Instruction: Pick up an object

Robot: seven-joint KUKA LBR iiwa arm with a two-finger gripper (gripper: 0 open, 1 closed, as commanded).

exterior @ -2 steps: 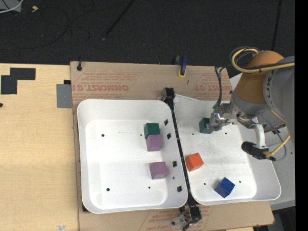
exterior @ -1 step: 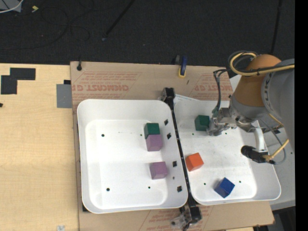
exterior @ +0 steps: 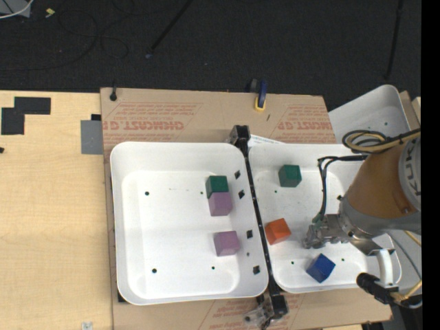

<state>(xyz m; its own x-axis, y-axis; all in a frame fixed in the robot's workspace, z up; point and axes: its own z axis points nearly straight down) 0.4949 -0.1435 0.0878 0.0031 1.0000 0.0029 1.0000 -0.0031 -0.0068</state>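
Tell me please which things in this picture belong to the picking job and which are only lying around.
For the job: gripper, orange block, blue block, green block in the right bin; dark green block and two purple blocks in the left bin.

Lying about: blue and yellow clamp, cardboard sheet, cables.

Under the 2 white bins (exterior: 130,184) lies a brown cardboard sheet (exterior: 179,119) with red printing, resting on a light wooden bench (exterior: 48,218). A blue-and-yellow clamp (exterior: 260,95) grips the cardboard's far edge. Black cables (exterior: 172,29) trail across the dark floor (exterior: 289,33) beyond the bench.
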